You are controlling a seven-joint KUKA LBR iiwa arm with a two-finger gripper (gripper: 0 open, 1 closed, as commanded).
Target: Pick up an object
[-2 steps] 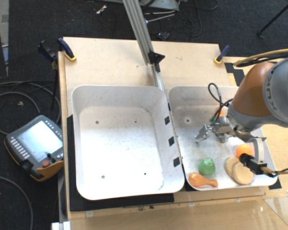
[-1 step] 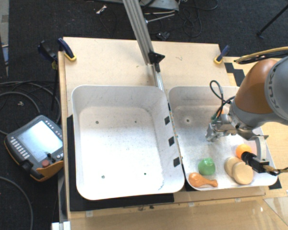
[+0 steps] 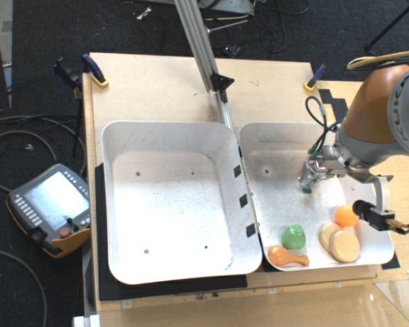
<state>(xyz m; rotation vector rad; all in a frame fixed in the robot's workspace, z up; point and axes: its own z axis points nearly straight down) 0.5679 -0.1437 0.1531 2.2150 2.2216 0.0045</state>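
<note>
The arm [image 3: 378,118] reaches in from the right and bends down over the right bin [image 3: 273,142], its jaws hanging above the bin floor; whether they are open or closed I cannot tell. Along the bin's near edge lie a green ball [image 3: 294,236], an orange ball [image 3: 345,215], a tan rounded piece [image 3: 340,242], and an orange spoon-like piece [image 3: 287,255] with its long axis running left-right, its narrow end to the right

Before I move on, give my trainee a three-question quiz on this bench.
1. True or false: the round green ball lies in the left white bin.
2. Which lies nearest the green ball? A) round orange ball B) orange spoon-shaped toy C) beige rounded block
3. Fill in: the gripper hangs over the ____ bin.

Key: 1 false, it lies in the right white bin; 2 B; 3 right.
</note>
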